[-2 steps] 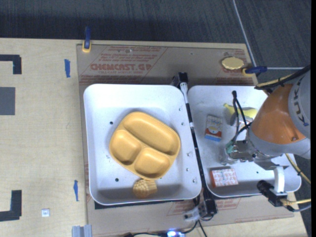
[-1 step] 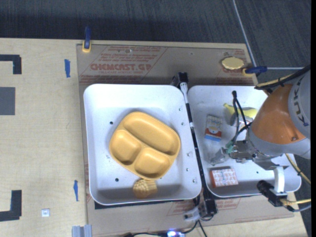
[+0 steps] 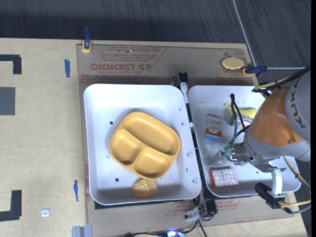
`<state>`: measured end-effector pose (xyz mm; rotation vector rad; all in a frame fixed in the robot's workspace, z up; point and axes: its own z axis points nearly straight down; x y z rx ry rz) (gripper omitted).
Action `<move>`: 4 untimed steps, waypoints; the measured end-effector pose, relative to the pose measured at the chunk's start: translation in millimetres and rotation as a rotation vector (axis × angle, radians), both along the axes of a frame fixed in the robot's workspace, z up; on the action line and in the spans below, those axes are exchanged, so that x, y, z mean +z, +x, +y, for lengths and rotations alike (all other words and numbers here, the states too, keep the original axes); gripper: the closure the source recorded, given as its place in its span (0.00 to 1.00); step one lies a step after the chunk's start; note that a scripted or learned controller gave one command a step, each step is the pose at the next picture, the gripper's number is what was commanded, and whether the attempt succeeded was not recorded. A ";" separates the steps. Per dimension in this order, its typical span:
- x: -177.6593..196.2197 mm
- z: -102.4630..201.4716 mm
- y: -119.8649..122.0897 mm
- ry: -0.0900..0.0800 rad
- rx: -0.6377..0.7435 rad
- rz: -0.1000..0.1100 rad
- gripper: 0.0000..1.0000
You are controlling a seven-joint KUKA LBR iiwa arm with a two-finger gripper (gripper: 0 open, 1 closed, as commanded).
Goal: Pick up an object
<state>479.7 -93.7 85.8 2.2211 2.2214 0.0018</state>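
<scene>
I cannot tell my end effector (image 3: 228,154) state, so just above the small red-and-white printed card packet (image 3: 223,177) I should descend straight and centred.

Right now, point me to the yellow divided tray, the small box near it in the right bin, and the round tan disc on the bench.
Yellow divided tray (image 3: 144,143), camera view, on its centre ridge.
Small box (image 3: 214,127), camera view, on its top face.
Round tan disc (image 3: 232,63), camera view, on its middle.
</scene>
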 end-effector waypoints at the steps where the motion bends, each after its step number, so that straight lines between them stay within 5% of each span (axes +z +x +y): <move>1: -0.1 -2.7 0.3 0.001 0.001 -0.001 0.00; 2: 0.0 -0.6 0.3 -0.002 -0.001 -0.002 0.00; 3: 10.8 -1.0 2.2 -0.004 -0.002 -0.008 1.00; 4: 10.8 -1.0 2.1 -0.004 -0.002 -0.008 0.00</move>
